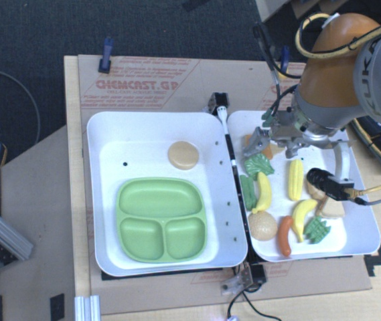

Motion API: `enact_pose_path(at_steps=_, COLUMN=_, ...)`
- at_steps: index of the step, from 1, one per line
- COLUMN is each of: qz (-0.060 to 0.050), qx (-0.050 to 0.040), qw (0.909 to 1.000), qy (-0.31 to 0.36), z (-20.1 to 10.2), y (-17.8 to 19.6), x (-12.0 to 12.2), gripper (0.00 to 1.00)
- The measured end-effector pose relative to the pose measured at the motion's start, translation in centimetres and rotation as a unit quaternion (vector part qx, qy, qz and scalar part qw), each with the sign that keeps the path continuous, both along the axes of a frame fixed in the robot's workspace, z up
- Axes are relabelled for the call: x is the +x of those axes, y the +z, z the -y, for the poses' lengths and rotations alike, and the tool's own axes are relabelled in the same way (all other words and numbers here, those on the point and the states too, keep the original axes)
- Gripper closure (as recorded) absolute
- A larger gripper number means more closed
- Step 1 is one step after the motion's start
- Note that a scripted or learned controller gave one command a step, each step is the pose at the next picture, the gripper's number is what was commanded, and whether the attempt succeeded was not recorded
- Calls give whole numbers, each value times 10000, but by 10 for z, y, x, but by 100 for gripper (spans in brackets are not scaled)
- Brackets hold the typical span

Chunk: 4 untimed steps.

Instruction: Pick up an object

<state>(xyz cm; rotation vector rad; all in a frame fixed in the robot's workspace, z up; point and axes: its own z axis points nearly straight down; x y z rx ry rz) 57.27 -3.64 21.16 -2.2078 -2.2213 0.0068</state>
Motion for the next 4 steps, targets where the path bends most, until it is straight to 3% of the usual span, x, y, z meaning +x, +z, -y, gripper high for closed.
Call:
enact_pose_path(at_steps=1, qz=49, qx=-29, qw=10000, qy=-51, z=64, y=-74, x=55, gripper=0)
enact_pose_path(at_steps=2, qz=83, qx=-18, qw=10000, qy=-18, z=61, y=-127, x=97, gripper=0)
enact_pose_path(at_steps=3, qz=129, qx=-28, qw=9999, qy=-13, z=61, y=-110, x=98, gripper=100)
enact_pose_path(at_steps=4, qz=46, qx=-8, qw=10000, qy=-17, z=23, y=-21, x=30, gripper=100)
